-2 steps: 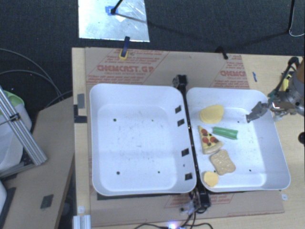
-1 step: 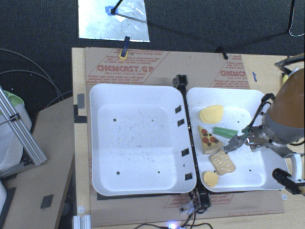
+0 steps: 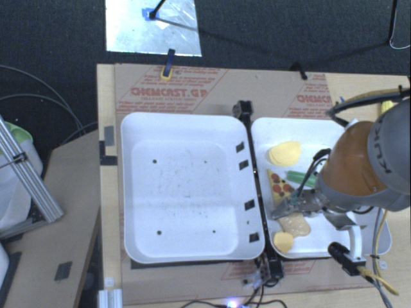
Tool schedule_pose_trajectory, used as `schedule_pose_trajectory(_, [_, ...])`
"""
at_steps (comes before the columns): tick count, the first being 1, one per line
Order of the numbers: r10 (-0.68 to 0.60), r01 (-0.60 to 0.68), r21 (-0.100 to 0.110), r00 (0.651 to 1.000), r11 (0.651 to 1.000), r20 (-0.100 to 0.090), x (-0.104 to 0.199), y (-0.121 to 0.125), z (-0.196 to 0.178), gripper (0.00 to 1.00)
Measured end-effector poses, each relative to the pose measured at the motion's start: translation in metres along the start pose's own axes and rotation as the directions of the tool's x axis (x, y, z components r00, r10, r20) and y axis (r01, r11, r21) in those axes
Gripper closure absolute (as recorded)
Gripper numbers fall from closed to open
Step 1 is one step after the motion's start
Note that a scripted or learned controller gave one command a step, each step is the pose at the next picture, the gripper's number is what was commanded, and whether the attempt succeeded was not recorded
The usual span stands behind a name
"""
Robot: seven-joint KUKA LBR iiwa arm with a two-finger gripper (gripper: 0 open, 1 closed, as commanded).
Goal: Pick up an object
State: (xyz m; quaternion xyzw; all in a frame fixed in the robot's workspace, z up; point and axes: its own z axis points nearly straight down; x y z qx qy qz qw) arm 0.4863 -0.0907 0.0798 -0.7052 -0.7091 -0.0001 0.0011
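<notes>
1. Two-finger gripper [image 3: 287,205] low in the right white bin [image 3: 321,126]; finger state cannot be told.
2. Pale beige lump [image 3: 295,224] just beside, five o'clock; yellow rounded piece [image 3: 284,153] at twelve.
3. Nothing visibly lifted; pick outstanding.
</notes>
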Motion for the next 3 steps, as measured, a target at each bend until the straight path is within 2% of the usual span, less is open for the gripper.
schedule_pose_trajectory(1, [0.004, -0.004, -0.004, 1.0, 1.0, 0.001, -0.002, 0.001, -0.015, 1.0])
schedule_pose_trajectory(2, [-0.006, 0.006, -0.016, 1.0, 1.0, 0.001, 0.058, 0.01, -0.156, 1.0])
schedule_pose_trajectory(3, [-0.006, 0.006, -0.009, 1.0, 1.0, -0.001, 0.123, 0.002, -0.198, 1.0])
